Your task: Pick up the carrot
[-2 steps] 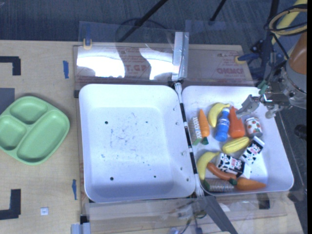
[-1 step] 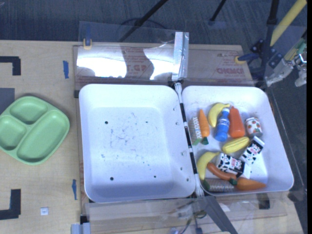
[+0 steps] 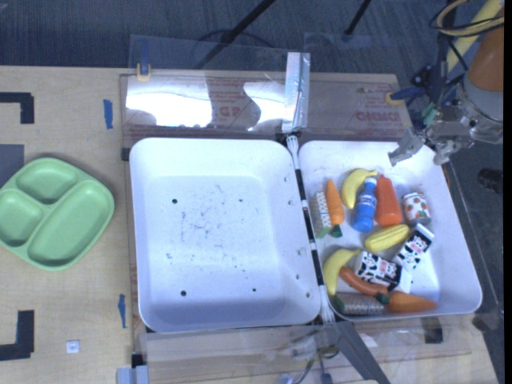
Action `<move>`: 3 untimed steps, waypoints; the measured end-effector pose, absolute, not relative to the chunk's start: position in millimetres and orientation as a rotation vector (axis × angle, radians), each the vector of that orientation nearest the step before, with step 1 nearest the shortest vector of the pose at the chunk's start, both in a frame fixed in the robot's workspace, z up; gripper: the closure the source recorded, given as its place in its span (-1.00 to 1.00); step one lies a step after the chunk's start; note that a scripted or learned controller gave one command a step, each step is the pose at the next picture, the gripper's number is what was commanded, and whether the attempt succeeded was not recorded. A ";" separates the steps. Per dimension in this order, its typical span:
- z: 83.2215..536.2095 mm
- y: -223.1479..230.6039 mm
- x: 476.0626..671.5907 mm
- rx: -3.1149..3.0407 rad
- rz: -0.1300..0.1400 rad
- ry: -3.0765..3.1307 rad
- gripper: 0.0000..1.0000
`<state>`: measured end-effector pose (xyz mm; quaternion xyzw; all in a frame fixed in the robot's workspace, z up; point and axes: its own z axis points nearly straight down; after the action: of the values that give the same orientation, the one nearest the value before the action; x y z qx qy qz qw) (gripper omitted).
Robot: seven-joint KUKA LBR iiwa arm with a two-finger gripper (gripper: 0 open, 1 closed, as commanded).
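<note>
Nearest the camera, along the front edge of the right bin (image 3: pixel 460 294), lies one carrot (image 3: pixel 410 301), orange, green end pointing toward the left bin (image 3: pixel 216 230), with a darker carrot (image 3: pixel 358 282) just beyond it beside a banana (image 3: pixel 334 267) and two cow-patterned cartons (image 3: pixel 378 270). Further into the right bin, a third carrot (image 3: pixel 334 206) lies next to the divider between the bins, near a blue bottle (image 3: pixel 366 205), an orange bottle (image 3: pixel 388 202) and more bananas (image 3: pixel 356 185). My fingers (image 3: pixel 420 146) hang over the right bin's far corner, spread apart, holding nothing. Far left of the bins, a green plate (image 3: pixel 52 213) sits on the worktop (image 3: pixel 64 310).
</note>
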<state>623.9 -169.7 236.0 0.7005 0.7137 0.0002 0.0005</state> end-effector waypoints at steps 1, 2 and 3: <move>213.4 -132.1 609.3 2.270 0.000 2.173 -1.00; 189.5 -182.5 614.3 2.205 0.000 2.235 -1.00; 102.1 -168.1 614.1 2.141 0.004 2.294 -1.00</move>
<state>614.1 -168.1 102.1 0.6822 0.7312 0.0011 0.0019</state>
